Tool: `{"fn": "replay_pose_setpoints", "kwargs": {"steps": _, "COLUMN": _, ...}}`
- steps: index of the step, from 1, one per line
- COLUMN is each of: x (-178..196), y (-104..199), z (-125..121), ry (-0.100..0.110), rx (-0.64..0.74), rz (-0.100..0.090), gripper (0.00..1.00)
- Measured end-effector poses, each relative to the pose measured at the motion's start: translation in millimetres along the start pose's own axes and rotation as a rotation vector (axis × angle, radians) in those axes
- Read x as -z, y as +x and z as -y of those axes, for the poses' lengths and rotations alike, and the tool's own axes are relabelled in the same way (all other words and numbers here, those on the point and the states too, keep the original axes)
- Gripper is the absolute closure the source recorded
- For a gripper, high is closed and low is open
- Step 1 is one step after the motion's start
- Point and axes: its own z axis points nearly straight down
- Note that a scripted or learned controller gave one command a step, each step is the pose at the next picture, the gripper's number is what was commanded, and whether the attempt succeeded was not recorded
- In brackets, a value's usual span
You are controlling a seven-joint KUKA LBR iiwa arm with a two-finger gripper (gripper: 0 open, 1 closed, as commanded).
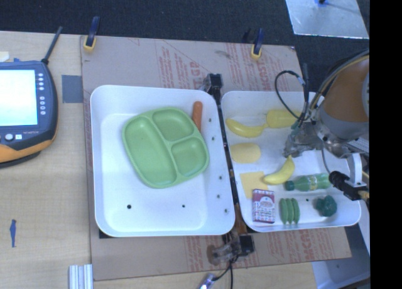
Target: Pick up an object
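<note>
From my screen I see the arm (342,102) reaching in at the right, its gripper (295,146) low over the right bin (352,218), just above the banana (281,172). I cannot tell how the gripper stands. Near it lie a bottle (308,183), a red carton (264,206), a green pod (289,210) and yellow pieces. In the left bin (107,206), mid-frame, sits a green tray (164,146) with a carrot (198,115) touching its upper right edge.
</note>
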Motion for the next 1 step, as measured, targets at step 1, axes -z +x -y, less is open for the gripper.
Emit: {"fn": "replay_pose_setpoints", "kwargs": {"steps": 1, "x": 0.0, "y": 0.0, "z": 0.0, "ry": 0.0, "rx": 0.0, "rz": 0.0, "gripper": 0.0}}
